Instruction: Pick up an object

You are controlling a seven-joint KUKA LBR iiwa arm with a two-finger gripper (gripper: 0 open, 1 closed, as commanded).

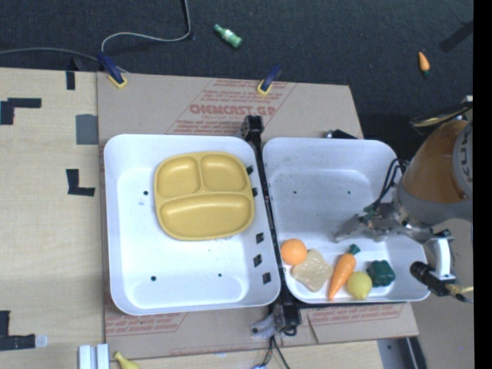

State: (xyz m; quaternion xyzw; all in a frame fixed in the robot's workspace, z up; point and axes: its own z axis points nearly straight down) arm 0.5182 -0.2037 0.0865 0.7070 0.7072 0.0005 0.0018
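Overhead slanted view of a bench with two shallow white bins side by side on brown cardboard. Left bin holds a yellow divided plate with three compartments, lying flat in the upper half of the bin.

Right bin has small play-food items gathered along its near edge: an orange ball at the left, touching a pale beige cracker-like piece, then a carrot standing at a slant, a yellow lemon just beside the carrot's lower end, and a dark green piece at the right.

Grey arm with an orange band reaches in from the right. Its gripper hangs over the right bin, above the food cluster and nearest the carrot's green top. Metal fingers point left and look close together with nothing between them, though the narrow gap is hard to judge.

Dark floor lies beyond the bench, with a cable and a small green object on it.
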